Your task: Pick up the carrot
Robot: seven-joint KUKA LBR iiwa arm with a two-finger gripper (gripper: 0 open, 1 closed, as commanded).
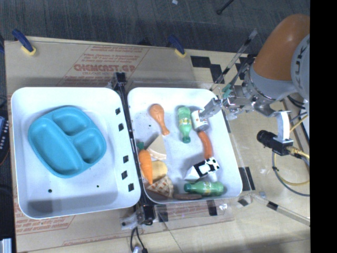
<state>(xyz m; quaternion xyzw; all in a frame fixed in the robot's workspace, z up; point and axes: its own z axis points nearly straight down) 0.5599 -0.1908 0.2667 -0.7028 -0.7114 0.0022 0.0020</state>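
The carrot (146, 165) is orange with a bit of green at its top end. It lies lengthwise against the left wall of the right bin (230, 141), in the bin's lower left part. My gripper (200, 118) hangs over the upper right of that bin, between a green bottle (184, 123) and the upper end of a red-orange sausage-like piece (205, 143). It is well to the right of the carrot and apart from it. Nothing of the carrot is at the gripper.
Around the carrot lie a pale wedge (157, 149), a yellowish piece (159, 168) and a waffle-like slice (161, 186). A drumstick (158, 117), a second green bottle (204, 187) and a black-and-white piece (206, 166) share the bin. The left bin (31, 199) holds a blue divided plate (66, 139).
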